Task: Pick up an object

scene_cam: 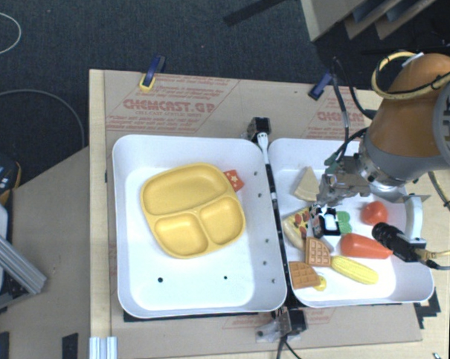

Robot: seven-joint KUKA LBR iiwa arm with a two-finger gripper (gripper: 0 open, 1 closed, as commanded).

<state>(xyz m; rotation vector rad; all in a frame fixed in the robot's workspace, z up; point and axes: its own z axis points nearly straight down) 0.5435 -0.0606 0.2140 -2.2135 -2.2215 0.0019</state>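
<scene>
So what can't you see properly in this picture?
- Fingers of the gripper: the wrist hides them, so open or shut is unclear.
- Toys under the gripper, beside the carrot: too small and jumbled to name.
- Small red thing: partly behind the yellow plate.

Grey metal on the hand (333,189), orange band above it on the arm (410,109). Just under the hand, a black-and-white toy (329,223) beside a green piece (345,217). Right of the hand, a red tomato (374,213); below that, an orange carrot (366,247) and yellow corn (354,271). Lower still, tan gridded waffles (316,253). Far left of the hand, a yellow three-part plate (192,209) in a white bin (198,285). Pale brown desk (105,207) with red lettering.
</scene>
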